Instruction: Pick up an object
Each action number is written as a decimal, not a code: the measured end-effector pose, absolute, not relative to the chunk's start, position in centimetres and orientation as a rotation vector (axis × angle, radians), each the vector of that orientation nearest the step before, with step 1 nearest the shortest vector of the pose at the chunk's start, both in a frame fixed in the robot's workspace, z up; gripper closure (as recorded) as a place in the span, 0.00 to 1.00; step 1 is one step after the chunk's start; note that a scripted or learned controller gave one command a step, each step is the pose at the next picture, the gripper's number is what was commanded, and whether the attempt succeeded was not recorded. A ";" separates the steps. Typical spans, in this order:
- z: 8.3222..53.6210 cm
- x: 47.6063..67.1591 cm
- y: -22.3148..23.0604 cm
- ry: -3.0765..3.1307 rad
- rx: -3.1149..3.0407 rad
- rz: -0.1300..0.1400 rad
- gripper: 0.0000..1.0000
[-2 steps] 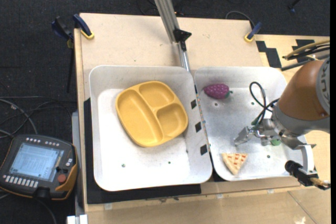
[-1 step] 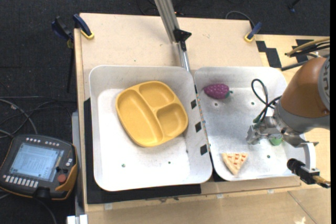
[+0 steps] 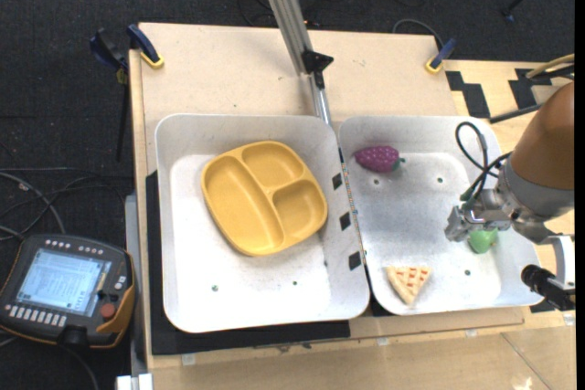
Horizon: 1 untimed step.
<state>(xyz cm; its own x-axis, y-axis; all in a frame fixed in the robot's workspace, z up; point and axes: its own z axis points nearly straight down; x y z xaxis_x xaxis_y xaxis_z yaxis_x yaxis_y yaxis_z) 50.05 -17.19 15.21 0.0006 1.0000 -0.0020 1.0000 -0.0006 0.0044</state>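
In the right bin [image 3: 411, 196] lie a purple bunch of grapes [image 3: 377, 159] near the far left, a waffle-patterned pizza wedge [image 3: 408, 281] near the front, and a small green object [image 3: 483, 240] at the right side. My gripper [image 3: 469, 226] hangs low over the right side of that bin, directly at the green object, which is partly covered by it. The arm's orange band and grey wrist hide much of the fingers.
The left bin [image 3: 183, 224] holds a yellow divided plate [image 3: 264, 195]. A metal pole [image 3: 291, 14] slants down to the seam between the bins. A teach pendant [image 3: 64, 288] lies on the floor at the left. Clamps sit at the bench's far corners.
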 end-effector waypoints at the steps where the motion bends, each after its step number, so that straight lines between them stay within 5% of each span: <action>1: 19.5 50.0 -17.2 2.221 2.216 0.003 1.00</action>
